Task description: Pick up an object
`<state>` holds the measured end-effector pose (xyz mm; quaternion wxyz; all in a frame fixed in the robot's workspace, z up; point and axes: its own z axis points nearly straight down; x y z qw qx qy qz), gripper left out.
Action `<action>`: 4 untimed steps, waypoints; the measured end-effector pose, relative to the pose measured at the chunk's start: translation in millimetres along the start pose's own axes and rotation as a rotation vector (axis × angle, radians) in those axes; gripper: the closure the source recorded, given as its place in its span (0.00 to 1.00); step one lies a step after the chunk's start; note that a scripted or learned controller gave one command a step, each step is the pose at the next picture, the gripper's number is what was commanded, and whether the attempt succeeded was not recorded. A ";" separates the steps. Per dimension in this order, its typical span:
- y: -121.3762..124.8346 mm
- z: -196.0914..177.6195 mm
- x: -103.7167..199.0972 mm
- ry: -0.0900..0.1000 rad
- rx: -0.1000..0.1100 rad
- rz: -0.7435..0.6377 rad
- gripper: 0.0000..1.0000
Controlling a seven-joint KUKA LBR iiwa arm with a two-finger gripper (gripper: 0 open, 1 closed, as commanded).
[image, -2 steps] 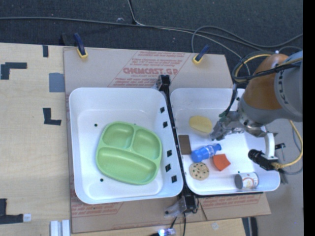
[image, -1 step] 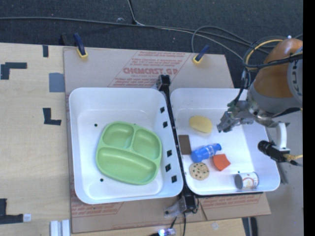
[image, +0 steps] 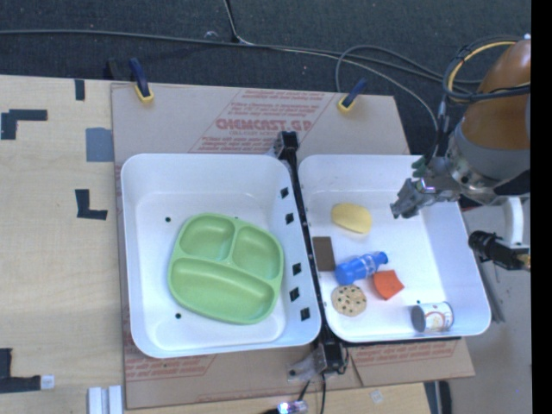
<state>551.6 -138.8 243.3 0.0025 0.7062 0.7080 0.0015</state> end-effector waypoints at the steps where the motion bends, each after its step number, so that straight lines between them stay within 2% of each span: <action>1: 1.2 -51.0 0.0 0.000 0.001 0.001 1.00; 3: 2.2 -13.5 99.5 0.002 0.008 -0.003 1.00; 4: 4.1 -16.2 150.6 0.003 0.007 -0.004 1.00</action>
